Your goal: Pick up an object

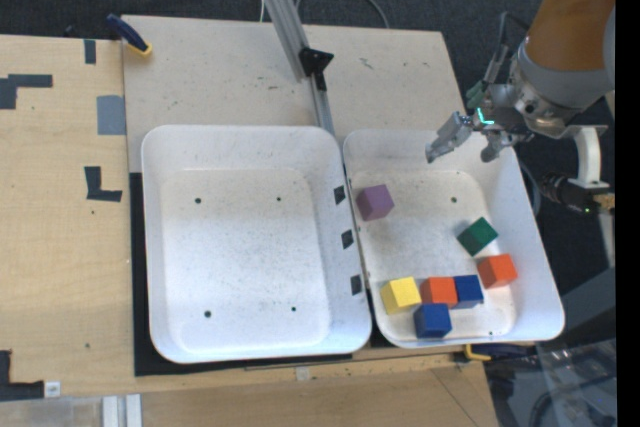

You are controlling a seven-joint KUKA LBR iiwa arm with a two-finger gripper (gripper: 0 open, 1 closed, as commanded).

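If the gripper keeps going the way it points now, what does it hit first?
Probably bare floor of the right bin, near its back wall. The gripper hangs above there; the purple cube sits farther left. Depth is uncertain.

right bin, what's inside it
The right bin holds seven blocks: purple, green, red-orange, yellow, orange and two blue. The arm hides its far right corner.

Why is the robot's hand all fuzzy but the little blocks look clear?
In the camera view the end effector looks smeared, probably motion blur, while the purple cube and green cube keep crisp edges; the light is soft and even, with faint shadows and no strong glare on the right bin.
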